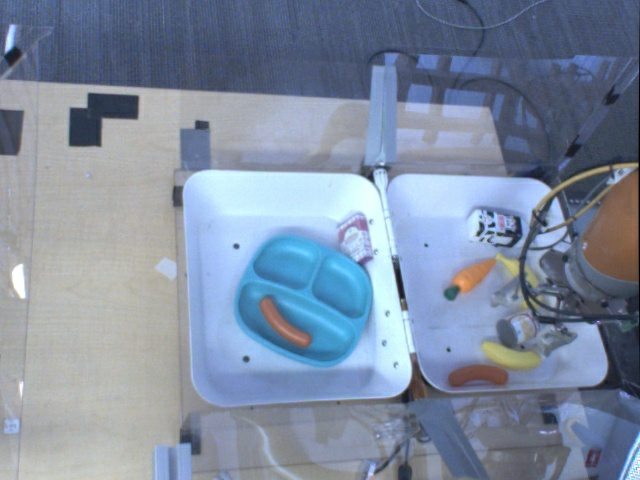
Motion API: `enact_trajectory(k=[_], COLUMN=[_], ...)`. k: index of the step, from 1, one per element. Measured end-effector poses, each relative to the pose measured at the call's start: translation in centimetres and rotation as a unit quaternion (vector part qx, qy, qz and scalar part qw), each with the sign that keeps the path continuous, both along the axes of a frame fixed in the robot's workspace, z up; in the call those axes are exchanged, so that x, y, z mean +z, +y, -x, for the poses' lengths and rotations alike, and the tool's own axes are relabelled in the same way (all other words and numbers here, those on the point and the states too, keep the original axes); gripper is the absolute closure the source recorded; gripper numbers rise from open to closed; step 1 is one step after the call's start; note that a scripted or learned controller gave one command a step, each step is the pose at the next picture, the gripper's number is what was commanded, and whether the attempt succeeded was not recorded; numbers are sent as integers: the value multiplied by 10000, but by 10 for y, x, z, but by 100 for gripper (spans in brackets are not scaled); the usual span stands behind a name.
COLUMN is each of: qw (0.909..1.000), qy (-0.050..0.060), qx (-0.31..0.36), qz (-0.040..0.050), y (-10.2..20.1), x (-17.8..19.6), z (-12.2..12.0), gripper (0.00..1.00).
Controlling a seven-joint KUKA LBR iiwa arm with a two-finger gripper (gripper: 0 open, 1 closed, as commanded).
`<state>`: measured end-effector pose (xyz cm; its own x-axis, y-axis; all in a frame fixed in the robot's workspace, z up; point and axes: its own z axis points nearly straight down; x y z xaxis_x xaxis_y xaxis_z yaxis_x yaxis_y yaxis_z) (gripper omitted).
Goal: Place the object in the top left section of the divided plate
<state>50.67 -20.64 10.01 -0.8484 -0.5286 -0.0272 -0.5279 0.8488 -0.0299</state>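
The gripper (527, 320) hangs low by the right bin's (430, 208) right edge, just above the banana (511, 355) near its bottom right corner — probably the picking step — its jaws' state I cannot tell; next comes a firm grasp, then carrying to the blue divided plate (305, 300) in the left bin (210, 268).

A blue divided plate (305, 299) lies flat in the left white bin, slightly turned. An orange-brown sausage (285, 322) rests diagonally in its large front section; the two smaller rear sections hold nothing.
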Motion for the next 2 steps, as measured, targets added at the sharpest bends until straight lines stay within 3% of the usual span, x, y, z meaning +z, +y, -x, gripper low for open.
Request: enact_trajectory(k=[1,2], qw=[9998,9981], qy=[146,151], qx=[136,597], qz=[-53,-38], y=[59,18], x=[31,15], z=[3,6], gripper=[0,0])
